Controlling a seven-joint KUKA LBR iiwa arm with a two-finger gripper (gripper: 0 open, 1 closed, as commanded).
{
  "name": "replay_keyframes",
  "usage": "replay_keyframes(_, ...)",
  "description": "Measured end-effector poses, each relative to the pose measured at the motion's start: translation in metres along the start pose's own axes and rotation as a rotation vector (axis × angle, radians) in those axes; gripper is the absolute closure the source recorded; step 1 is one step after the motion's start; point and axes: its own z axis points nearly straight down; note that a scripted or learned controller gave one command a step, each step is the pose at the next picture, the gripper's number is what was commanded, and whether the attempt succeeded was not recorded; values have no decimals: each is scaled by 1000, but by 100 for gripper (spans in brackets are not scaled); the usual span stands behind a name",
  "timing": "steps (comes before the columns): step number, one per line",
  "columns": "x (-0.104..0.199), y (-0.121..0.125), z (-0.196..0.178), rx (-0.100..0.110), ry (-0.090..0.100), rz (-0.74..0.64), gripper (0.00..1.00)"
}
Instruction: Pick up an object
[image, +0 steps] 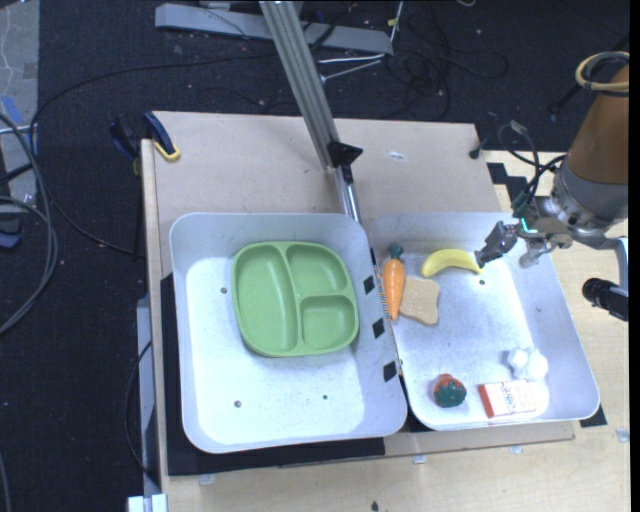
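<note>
The tan table (250, 165) stands on a dark floor strewn with black cables (60, 100), and a grey metal bar (305, 80) slants in from the far side. My fingers (512, 242) hang spread apart over the far right edge of the right bin (560, 340), just right of the banana (450, 262), gripping nothing. That banana is small, yellow and curved, lying at the bin's far side. Left of it lie a carrot (393, 285) and a slice of bread (419, 300), touching. Near the front sit a red-and-green fruit (449, 391), a red-and-white box (512, 399) and a white crumpled lump (525, 362). The left bin (200, 400) holds a green divided plate (296, 298).
</note>
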Motion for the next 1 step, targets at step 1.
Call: replay_keyframes(1,0,1,-1,-3,0,0,0)
